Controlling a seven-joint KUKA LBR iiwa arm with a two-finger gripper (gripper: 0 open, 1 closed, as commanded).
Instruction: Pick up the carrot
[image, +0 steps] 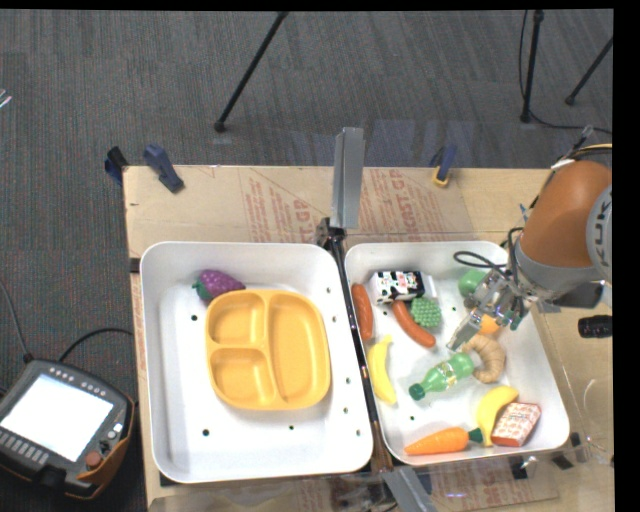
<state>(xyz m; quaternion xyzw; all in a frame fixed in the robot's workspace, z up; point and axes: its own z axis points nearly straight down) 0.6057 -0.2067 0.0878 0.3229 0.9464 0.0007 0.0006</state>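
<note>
Two white bins sit side by side on the worktop (250, 205), viewed from above at a slant.

Left bin (165, 300): a yellow three-compartment tray (268, 348) lies near its middle, and a purple grape bunch (217, 283) touches the tray's upper-left corner.

Right bin (540, 330): the carrot (438, 441) lies flat along the near wall, its orange tip toward the left and its green top toward the right, just beside a yellow lemon-like piece (497, 407). A red carton (516, 424) sits in the near right corner, touching that yellow piece. A green bottle (443, 376) lies tilted above the carrot, with a croissant (486, 357) at its right end. A banana (381, 369) lies near the left wall; above it are two sausages (362, 310) (413, 324), a black-and-white box (399, 285) and a green berry (427, 313).

The arm (565, 235) enters from the right. Its gripper (478, 328) hangs over the upper right part of the right bin, just above the croissant and well apart from the carrot. Whether it is released or clenched cannot be told; nothing is seen between its tips. A small green item (472, 283) lies just beside it at the far wall.
</note>
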